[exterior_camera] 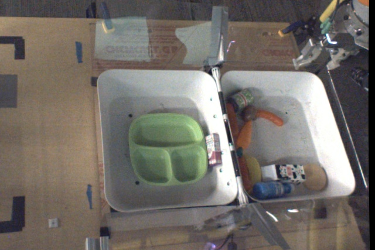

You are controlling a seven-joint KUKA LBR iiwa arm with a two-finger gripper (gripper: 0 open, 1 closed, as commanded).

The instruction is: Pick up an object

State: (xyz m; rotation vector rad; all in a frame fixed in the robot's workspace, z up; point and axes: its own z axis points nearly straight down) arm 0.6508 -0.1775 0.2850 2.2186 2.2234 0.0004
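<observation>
My gripper (320, 57) hangs above the bench just past the far right corner of the right bin (328, 126), its fingers spread open with nothing between them. In that bin a small can (243, 96) lies near the far left. Beside the can are an orange carrot-like piece (268, 117) and a second orange piece (245, 135). Along the near wall lie a yellow item (252, 168), a blue bottle (273, 189), a black-and-white carton (290, 172) and a tan round object (316, 177).
The left bin (117, 96) holds a green divided plate (169, 148) and a small pink packet (213, 149) by its right wall. A metal divider (218, 38) and a clear sheet (152, 38) lie behind the bins. Yellow and blue cables (337, 0) run down to the wrist.
</observation>
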